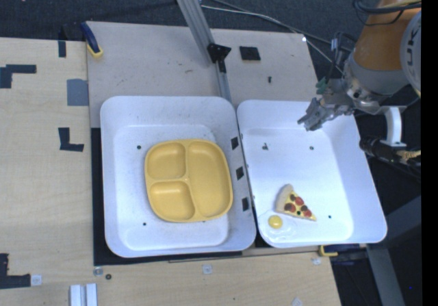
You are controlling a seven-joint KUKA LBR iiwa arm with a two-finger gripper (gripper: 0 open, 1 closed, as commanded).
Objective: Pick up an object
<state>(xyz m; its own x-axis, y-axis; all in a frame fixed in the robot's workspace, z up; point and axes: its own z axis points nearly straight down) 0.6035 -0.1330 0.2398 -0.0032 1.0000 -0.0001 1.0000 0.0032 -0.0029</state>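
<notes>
Currently the arm (383, 37) comes in from 3 o'clock, grey body with orange band up at 2 o'clock of the view, wrist angled down and toward 8 o'clock. End effector (311, 120) hangs over the far part of the right bin (345, 161), near that bin's 12 o'clock rim, tips pointing down-left. Fingers look close together, nothing seen between them; exact opening too small to tell. Pizza slice toy (295, 203) lies flat in the right bin toward its 6 o'clock edge, point aimed at about 11 o'clock, well apart from the end effector. Small yellow round piece (275, 222) sits just beside the slice at its 7 o'clock. Left bin (123, 120) holds a yellow divided plate (187, 180), three compartments, resting flat near the bin's centre. Both bins sit side by side on the desk (41, 161).
</notes>
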